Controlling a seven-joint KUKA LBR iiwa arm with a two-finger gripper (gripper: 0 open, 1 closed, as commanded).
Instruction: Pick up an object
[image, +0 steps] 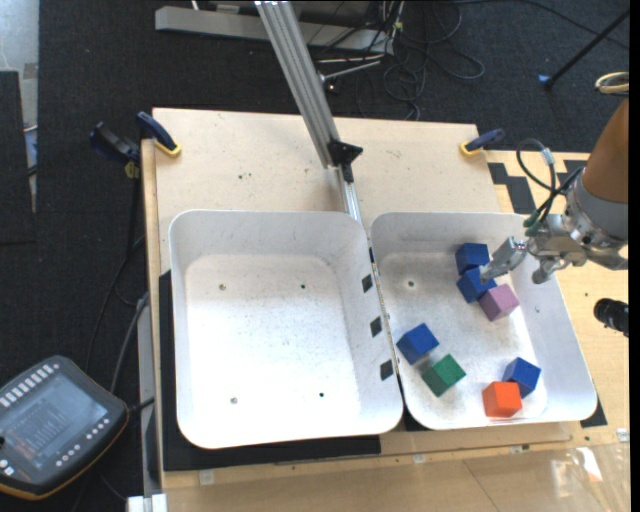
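Observation:
The right bin (425, 250) holds several small cubes. Two blue cubes (472, 258) (472, 287) and a purple cube (499, 301) cluster near its far right. Toward the front lie another blue cube (417, 342), a green cube (443, 374), a blue cube (522, 375) and an orange cube (502, 398). My gripper (522, 267) reaches in from the right and hangs over the bin's right side, just right of the blue and purple cluster. It is open, with nothing between its fingers; one fingertip (499, 264) is beside the upper blue cubes.
The left bin (260, 320) sits beside the right one, their rims meeting at a shared ridge. A slanted metal pole (305, 85) comes down to the bench behind the bins. Clamps (158, 135) (482, 142) grip the board's far corners. A teach pendant (50, 425) lies at lower left.

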